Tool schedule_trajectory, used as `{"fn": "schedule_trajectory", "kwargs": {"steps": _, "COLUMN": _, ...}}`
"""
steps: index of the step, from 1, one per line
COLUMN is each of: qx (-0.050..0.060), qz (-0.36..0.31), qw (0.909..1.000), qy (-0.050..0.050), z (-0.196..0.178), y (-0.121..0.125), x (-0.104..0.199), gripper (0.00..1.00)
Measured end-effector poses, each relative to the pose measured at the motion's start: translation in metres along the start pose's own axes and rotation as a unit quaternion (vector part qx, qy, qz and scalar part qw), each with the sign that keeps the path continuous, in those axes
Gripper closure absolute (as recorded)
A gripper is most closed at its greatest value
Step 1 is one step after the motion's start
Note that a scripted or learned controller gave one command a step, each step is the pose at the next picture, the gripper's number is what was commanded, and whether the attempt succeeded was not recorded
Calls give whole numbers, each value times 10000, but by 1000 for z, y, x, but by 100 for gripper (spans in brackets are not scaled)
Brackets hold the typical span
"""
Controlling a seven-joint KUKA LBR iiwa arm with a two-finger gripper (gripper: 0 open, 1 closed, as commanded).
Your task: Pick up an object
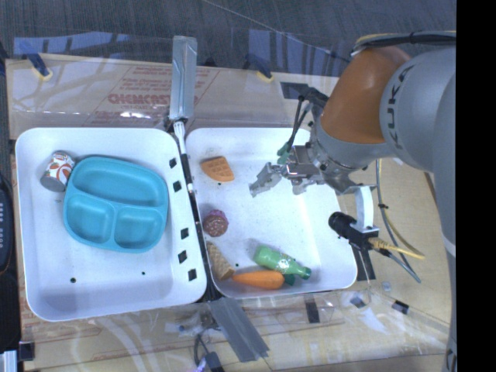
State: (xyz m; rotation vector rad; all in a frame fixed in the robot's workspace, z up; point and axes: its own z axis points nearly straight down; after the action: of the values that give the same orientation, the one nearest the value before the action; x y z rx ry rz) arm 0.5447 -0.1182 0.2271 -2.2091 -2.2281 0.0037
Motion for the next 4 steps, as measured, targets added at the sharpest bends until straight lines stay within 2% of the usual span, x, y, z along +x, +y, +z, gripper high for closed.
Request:
{"fn": "schedule_trajectory", "kwargs": {"steps": 1, "qx": 11, "qz": -177, "qw": 9998, "qy": -6, "z": 41, "y": -47, "x": -30, "gripper": 0}}
{"fn": "schedule_trajectory", "kwargs": {"steps": 2, "qx": 3, "qz": -295, "qw": 9996, "qy": 4, "z": 132, "y": -69, "x": -49, "gripper": 0}}
{"fn": "schedule_trajectory", "kwargs": {"steps": 3, "qx": -9, "qz": -294, "qw": 9996, "qy": 0, "z": 131, "y": -68, "x": -50, "gripper": 0}}
{"fn": "schedule_trajectory", "kwargs": {"steps": 4, "qx": -1, "qz": -330, "qw": 9995, "qy": 2, "z": 121, "y": -67, "x": -49, "gripper": 100}}
